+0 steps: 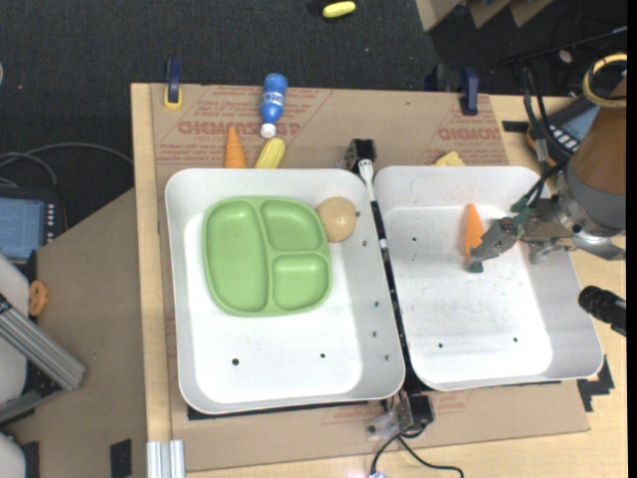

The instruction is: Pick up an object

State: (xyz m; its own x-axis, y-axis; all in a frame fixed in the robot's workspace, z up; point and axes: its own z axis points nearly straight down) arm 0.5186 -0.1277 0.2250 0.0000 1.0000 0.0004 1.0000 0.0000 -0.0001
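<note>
Pincer sat low in the right-hand shallow white plastic bin, reaching in from the right, its tip just beside the lower end of a small orange carrot-shaped toy. Couldn't tell whether the pincer was wide, narrow or clamped; dark fingertip parts overlapped w/ the toy's lower end, and no clear gap showed. Toy lay on the bin floor, upper middle, roughly upright in the view, so not lifted yet.

Step in hand, by my read: approach/closing phase of the grasp, pre-lift. Next move prob. calls for centring over the toy's narrow body, closing firmly, then a straight lift; a glancing close could squirt it sideways, since it's tapered and smooth-looking.

Elsewhere: left white bin held a green three-compartment plastic plate, w/ a tan round ball-like object touching the plate's upper right edge. On the counter behind the bins: a blue-and-white small bottle, a second orange carrot-like piece, a yellow corn-like piece.
</note>
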